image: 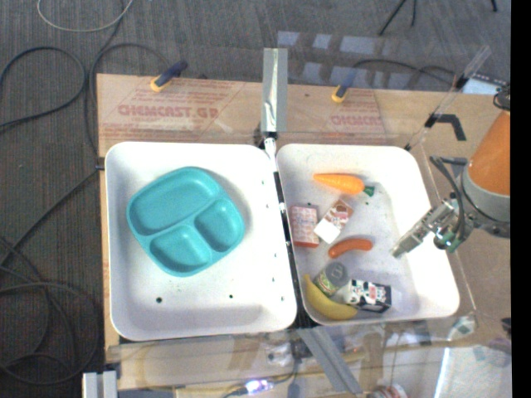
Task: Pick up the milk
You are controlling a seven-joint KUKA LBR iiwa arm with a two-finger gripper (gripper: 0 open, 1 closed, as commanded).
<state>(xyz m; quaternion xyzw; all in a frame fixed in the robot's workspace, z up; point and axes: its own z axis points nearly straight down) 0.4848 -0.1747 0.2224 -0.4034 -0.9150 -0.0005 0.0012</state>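
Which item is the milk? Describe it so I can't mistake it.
Look in the right bin, along its near edge. The milk is the small black-and-white carton lying flat, right of the yellow banana and the can. It is the only cow-patterned item.

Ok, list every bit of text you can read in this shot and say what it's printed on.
"CHEMCAST GP": red print, reading mirrored, on the clear sheet behind the left bin.
Red print on the sheet behind the right bin: too blurred to read.
Labels on the small cartons in the right bin: too small to read.
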